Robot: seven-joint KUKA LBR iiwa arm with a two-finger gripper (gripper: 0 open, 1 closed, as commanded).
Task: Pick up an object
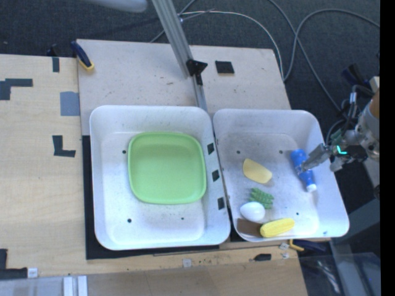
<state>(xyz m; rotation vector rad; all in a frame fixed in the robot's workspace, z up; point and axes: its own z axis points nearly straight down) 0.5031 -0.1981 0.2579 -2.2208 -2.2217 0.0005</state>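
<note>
The right bin [308, 123] holds several small things. A blue bottle with a white cap [302, 168] lies near its right wall. A yellow wedge [257, 171] sits mid-bin, with a small green piece [262, 197] and a white egg [252, 211] below it. A yellow corn cob [277, 227] lies at the front edge beside a brown piece [245, 227]. My gripper [326, 154] hangs at the bin's right rim, just right of the blue bottle's upper end, with a green light on the wrist. Nothing is visibly held.
The left bin [105, 165] holds a green square plate [166, 167]. A grey pole [176, 29] slants down to the gap between the bins at the back. Cables loop on the dark floor behind the right bin.
</note>
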